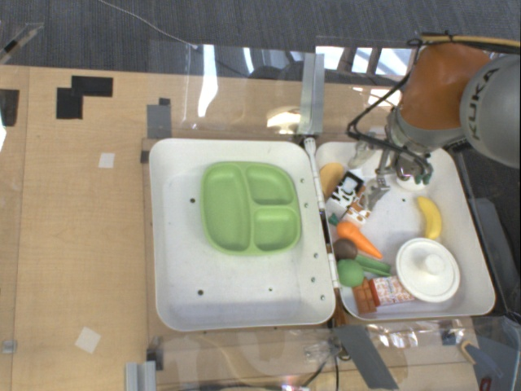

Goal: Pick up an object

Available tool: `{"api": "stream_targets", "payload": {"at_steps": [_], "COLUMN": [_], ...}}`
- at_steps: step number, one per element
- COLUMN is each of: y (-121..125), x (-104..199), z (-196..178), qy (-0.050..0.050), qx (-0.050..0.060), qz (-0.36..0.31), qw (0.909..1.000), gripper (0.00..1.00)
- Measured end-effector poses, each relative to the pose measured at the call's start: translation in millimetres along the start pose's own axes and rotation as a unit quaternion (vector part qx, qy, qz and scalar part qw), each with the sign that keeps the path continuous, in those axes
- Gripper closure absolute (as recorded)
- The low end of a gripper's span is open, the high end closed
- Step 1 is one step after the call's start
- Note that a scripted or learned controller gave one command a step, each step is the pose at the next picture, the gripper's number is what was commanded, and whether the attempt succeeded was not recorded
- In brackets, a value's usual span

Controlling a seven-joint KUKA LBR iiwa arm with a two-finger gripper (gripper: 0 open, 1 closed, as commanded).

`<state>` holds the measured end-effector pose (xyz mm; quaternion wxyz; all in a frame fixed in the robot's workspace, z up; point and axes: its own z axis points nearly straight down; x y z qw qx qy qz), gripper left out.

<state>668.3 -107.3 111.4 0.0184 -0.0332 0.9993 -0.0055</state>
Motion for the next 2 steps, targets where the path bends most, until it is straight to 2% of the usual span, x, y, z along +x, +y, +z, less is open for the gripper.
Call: {"api": "stream_targets", "payload": {"at_steps": [1, 2], "y": [8, 11], "x": [38, 52], "z": [-4, -3], "qy": [-0.015, -0.004], "qx": [0.003, 0.0], "qz": [0.038, 0.042], "qw": [0.9992, 0.9991], "gripper": [0.0, 0.0]}}
